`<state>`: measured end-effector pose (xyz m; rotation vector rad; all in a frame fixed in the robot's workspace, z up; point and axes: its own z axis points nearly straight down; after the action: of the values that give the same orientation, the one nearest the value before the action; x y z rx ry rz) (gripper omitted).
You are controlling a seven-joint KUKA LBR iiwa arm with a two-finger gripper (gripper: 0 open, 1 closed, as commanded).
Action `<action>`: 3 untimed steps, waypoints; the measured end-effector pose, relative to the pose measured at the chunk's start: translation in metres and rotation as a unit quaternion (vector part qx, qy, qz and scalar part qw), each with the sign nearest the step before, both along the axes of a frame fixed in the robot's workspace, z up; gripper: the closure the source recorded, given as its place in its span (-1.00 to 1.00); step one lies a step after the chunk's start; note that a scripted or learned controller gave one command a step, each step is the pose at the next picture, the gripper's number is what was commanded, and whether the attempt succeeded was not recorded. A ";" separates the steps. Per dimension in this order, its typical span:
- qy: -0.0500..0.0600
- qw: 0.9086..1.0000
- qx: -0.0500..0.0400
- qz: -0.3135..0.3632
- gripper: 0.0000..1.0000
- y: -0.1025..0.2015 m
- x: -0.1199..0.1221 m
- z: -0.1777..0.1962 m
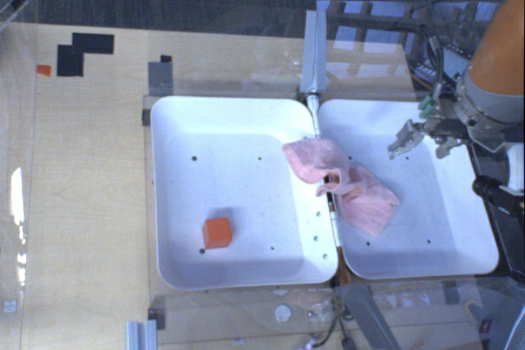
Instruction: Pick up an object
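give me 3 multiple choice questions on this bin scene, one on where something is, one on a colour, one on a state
1. Where does the pink cloth lie?
A. wholly in the left bin
B. draped across the divider between both bins
C. on the bench

2. What colour is the block in the left bin?
A. orange
B. blue
C. green

3. What is between the fingers of the gripper?
A. the cloth
B. the block
C. nothing

Answers: 1 B, it spans both bins; 2 A, it reads orange on white; 3 C, it hovers bare over the right bin.
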<state>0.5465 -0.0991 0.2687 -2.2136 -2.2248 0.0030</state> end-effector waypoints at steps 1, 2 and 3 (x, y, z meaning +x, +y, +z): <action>0.000 1.000 0.000 0.024 -1.00 -0.015 0.015 -0.159; -0.001 0.999 0.000 -0.040 -1.00 -0.041 0.021 -0.148; -0.010 1.000 -0.002 -0.002 -1.00 -0.026 -0.007 -0.178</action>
<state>0.5399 -0.1250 0.0905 -2.2307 -2.2314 -0.0154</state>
